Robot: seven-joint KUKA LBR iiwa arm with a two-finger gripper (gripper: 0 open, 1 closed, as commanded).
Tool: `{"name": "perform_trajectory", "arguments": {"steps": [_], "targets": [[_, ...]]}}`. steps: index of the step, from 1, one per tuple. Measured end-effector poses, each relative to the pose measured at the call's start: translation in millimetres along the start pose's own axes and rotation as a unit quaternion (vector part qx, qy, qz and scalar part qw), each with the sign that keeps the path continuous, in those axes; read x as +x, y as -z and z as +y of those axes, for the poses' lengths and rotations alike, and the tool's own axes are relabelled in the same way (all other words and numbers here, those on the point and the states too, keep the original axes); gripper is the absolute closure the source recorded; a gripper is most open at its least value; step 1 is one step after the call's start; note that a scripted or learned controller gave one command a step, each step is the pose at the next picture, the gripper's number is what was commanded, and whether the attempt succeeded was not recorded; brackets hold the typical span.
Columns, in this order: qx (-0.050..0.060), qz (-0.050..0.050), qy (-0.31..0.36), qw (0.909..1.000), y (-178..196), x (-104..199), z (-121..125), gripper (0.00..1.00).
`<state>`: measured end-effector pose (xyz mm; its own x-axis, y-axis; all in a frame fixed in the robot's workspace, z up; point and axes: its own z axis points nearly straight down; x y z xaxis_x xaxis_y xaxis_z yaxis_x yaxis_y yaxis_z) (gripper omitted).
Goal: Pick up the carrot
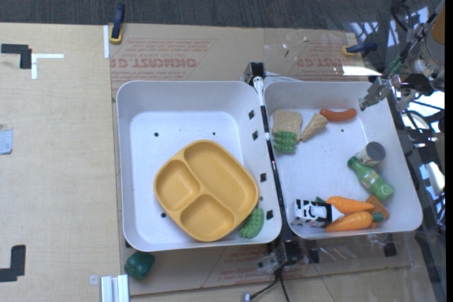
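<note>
Two orange carrots lie side by side at the front of the right bin (403,152), the upper carrot (348,205) resting against the lower carrot (349,222). Their green tops point right. A black-and-white carton (311,211) touches their left ends. My gripper (374,94) hangs over the bin's far right corner, well behind the carrots and apart from them. Nothing shows in it.
The right bin also holds a green bottle (371,178), a grey can (373,152), a sausage (338,114), a cone (314,126), a bread slice (287,122) and a green vegetable (284,142). The left bin has a yellow divided plate (205,189) and a green pod (253,223).
</note>
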<state>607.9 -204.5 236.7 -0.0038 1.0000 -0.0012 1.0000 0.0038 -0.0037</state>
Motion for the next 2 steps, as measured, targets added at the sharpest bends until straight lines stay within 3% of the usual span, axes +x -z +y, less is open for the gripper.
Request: {"name": "perform_trajectory", "arguments": {"steps": [1,2], "targets": [[-0.001,0.0,0.082,0.9966,-16,-3,-59,0.0],[-0.002,0.0,0.122,0.9925,-12,13,-129,0.0]]}}
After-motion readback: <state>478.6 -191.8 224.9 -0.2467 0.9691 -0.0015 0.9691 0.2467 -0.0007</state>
